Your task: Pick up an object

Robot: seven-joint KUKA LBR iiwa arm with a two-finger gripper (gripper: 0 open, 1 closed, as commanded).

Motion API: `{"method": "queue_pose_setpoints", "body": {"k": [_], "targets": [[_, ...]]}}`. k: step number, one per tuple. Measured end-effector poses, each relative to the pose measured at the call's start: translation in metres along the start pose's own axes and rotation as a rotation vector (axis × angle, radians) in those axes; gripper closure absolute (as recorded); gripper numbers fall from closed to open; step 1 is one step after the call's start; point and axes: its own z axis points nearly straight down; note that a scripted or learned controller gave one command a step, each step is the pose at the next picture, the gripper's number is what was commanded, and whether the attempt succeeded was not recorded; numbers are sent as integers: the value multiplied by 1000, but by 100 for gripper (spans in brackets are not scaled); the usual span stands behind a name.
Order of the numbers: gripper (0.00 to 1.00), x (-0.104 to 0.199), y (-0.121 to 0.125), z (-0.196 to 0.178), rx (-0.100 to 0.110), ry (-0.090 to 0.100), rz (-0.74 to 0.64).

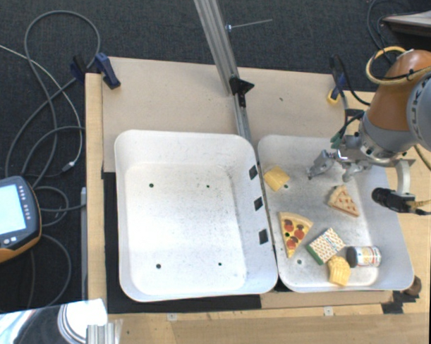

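The gripper (331,170) hangs over the right bin (301,146), fingers spread apart, gripping nothing. I count six things in that bin: one yellow cheese chunk (276,179), two pizza slices (343,201) (294,232), one patterned box (326,245), one small can (364,256) and one yellow block (339,270).

- The left bin (185,223) offers wide open floor, free to enter from above.
- The right bin (301,153) is crowded along its near half: pizza slice (294,232), patterned block (326,245), yellow piece (339,271) and small can (364,257) lie close together.
- The yellow chunk (276,179) lies near the dividing rims.
- The claw (331,169) hangs just beside the wedge (343,201).
- A metal pole (223,55) slants across the far table (169,95).
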Motion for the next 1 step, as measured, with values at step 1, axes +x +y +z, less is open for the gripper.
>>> {"method": "queue_pose_setpoints", "body": {"k": [1], "targets": [[0,1,0,26,-3,-1,0]]}}
